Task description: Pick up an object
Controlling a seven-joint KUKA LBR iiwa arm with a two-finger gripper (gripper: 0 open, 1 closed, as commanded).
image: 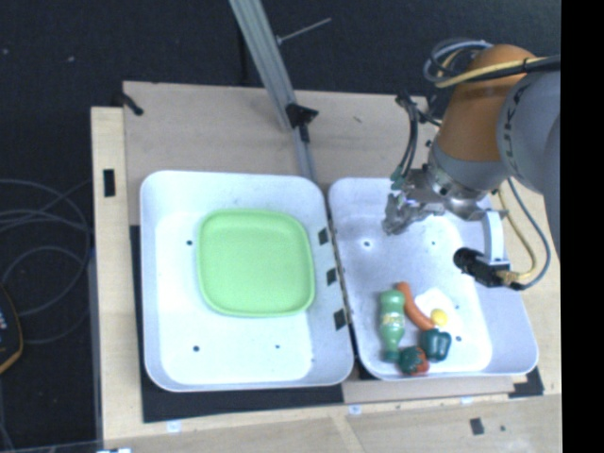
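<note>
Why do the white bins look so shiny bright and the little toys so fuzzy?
In the camera view, strong light washes out the left bin and right bin, hiding surface detail; the green plate looks pale. The small toys are soft and blur together, so their shapes are hard to tell. The floor around the bench is nearly black.

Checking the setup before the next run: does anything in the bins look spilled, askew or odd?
Nothing stands out. The green plate lies flat in the left bin. The small items, including a green bottle and an orange carrot, are huddled in the right bin's near corner, below the gripper.
</note>
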